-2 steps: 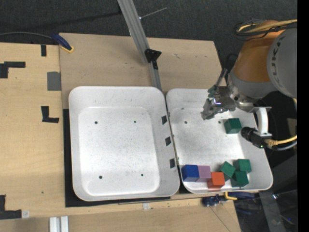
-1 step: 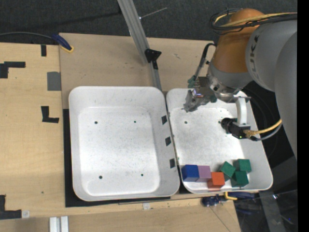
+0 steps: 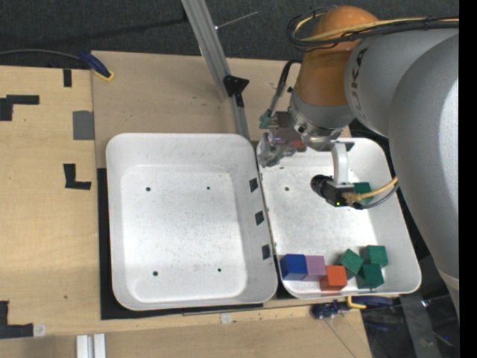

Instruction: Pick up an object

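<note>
arm (image 3: 387, 73) enters from the right, grey body with orange band (image 3: 332, 54) above the wrist, hanging over the far end of the right bin (image 3: 298, 200)

gripper (image 3: 274, 149) sits at the right bin's far left corner, just beside the rim shared with the left bin (image 3: 179, 215). fingers too small and blurred against the wrist hardware: cannot tell whether apart or together, and nothing identifiable shows between them

a black cylindrical part (image 3: 328, 188) with a small green light hangs below the wrist over the middle of the right bin; yellow cable (image 3: 380, 191) loops from it toward the arm

objects, all bunched along the near edge of the right bin, well apart from the gripper:
- blue block (image 3: 294, 266), furthest left, near the rim between the bins
- purple block (image 3: 315, 266), touching the blue one on its right
- orange block (image 3: 335, 277), just beside the purple, slightly nearer the rim
- green blocks (image 3: 365, 265), a cluster of about three at the right end, touching one another; exact count uncertain

left bin: four small dark dots on its floor, white surface lightly speckled

surroundings: tan bench (image 3: 45, 222) with black tape marks (image 3: 72, 176), grey metal rail (image 3: 209, 36) running diagonally from the top down toward the bins' far junction, blue and yellow clamp (image 3: 98, 64) at the bench's far left edge
</note>
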Available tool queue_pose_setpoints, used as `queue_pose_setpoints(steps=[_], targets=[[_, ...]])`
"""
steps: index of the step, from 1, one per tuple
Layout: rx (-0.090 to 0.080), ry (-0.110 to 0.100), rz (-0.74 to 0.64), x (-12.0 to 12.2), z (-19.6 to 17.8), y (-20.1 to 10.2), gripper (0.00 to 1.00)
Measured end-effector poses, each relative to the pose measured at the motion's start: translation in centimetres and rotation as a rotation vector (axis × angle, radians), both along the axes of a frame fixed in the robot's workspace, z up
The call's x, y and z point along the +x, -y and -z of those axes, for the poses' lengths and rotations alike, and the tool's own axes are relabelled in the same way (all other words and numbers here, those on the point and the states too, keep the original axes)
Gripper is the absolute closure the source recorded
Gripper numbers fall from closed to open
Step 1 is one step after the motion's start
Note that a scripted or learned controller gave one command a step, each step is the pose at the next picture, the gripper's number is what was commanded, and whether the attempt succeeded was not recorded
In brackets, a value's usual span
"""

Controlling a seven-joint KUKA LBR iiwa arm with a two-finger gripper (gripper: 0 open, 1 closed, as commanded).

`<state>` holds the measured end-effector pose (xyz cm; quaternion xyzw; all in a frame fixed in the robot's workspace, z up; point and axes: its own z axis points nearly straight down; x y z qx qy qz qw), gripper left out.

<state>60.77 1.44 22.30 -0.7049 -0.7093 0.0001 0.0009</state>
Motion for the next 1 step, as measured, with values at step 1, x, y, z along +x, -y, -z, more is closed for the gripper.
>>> queue_pose_setpoints(steps=[1], targets=[[0.0,0.0,-0.001,0.23,0.17,-5.82,1.0]])
